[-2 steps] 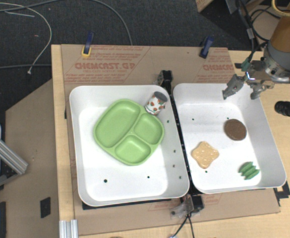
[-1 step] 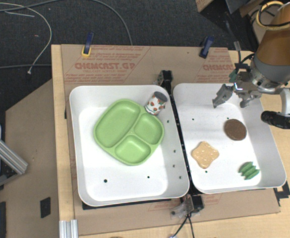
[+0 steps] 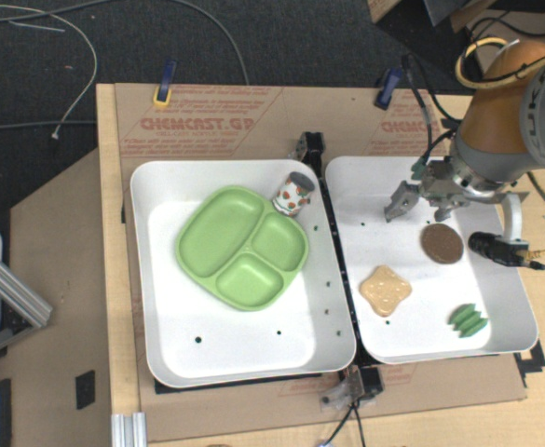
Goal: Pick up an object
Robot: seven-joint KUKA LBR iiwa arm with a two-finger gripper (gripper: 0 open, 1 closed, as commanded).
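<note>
The claw [image 3: 421, 208] is seen spread open and empty; the brown disc [image 3: 442, 244] lies just below-right of it, nearest.

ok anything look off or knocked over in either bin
One thing: the small cup in the left bin lies tipped on its side against the green divided plate, near the bin's far corner. The brown disc, tan cookie and green pod lie flat.
</note>
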